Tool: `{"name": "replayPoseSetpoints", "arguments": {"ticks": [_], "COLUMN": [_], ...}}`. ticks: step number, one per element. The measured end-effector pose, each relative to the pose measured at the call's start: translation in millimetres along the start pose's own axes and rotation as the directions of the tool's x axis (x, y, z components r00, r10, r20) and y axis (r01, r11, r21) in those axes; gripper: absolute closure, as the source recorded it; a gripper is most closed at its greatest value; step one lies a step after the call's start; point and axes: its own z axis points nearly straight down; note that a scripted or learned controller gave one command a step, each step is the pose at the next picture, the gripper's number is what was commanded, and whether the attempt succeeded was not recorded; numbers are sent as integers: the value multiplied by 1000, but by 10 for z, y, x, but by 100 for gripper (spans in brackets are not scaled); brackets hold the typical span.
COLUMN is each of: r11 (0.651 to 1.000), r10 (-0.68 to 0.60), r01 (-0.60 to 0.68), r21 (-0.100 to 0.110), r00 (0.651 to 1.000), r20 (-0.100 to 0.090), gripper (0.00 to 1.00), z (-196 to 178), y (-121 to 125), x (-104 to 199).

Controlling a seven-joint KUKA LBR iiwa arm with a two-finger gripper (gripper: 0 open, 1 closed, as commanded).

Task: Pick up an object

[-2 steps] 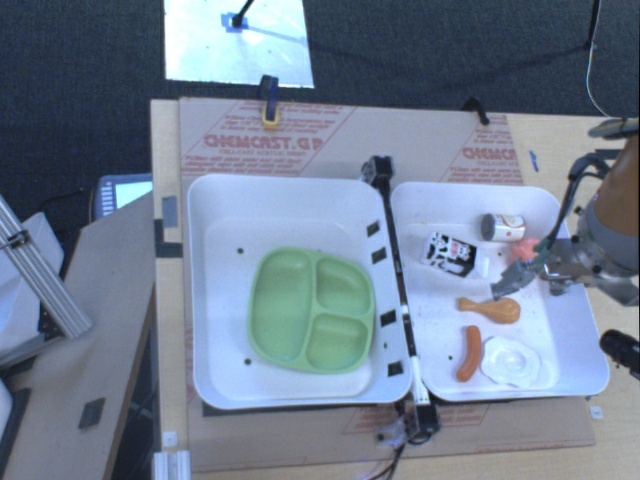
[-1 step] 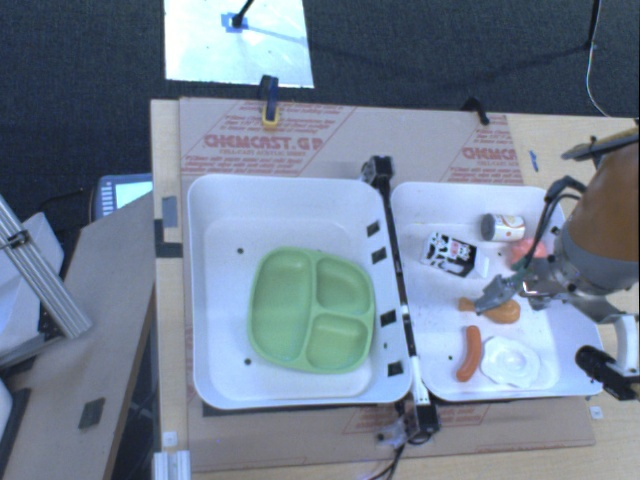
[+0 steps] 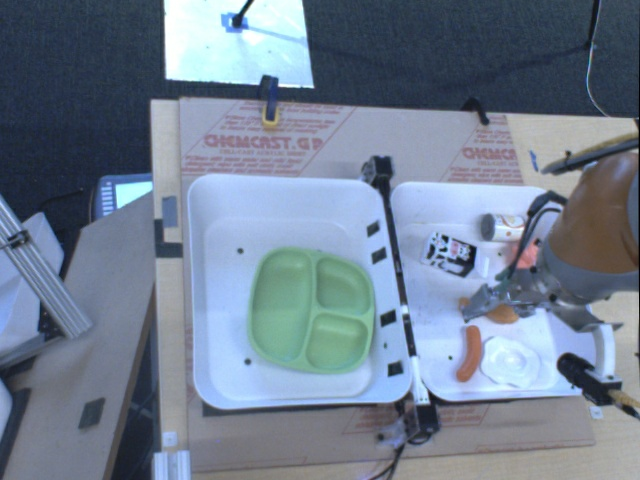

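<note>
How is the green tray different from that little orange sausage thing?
The green tray is pale green, broad and split into three compartments; the orange sausage is small, slim and one plain piece. The tray lies in the left bin, the sausage in the right bin near the gripper. Both lie flat on a bin floor.

You see smooth white plastic bins [image 3: 290, 193], a matt green plastic tray [image 3: 312, 310], and a glossy sausage [image 3: 468, 354].
</note>
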Motion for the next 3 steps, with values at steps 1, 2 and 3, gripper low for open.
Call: {"name": "replayPoseSetpoints", "arguments": {"ticks": [1,2,3], "r11": [1000,1000,1000], "r10": [1,1,2], "r01": [-1,-1,-2], "r21": [0,-5,-9], "r00": [1000,1000,1000], "r20": [0,2,3], "gripper": [0,100,100], "z": [442,315,-182], "y": [-13,6,-49], "x": [-62,-63,-132]}}
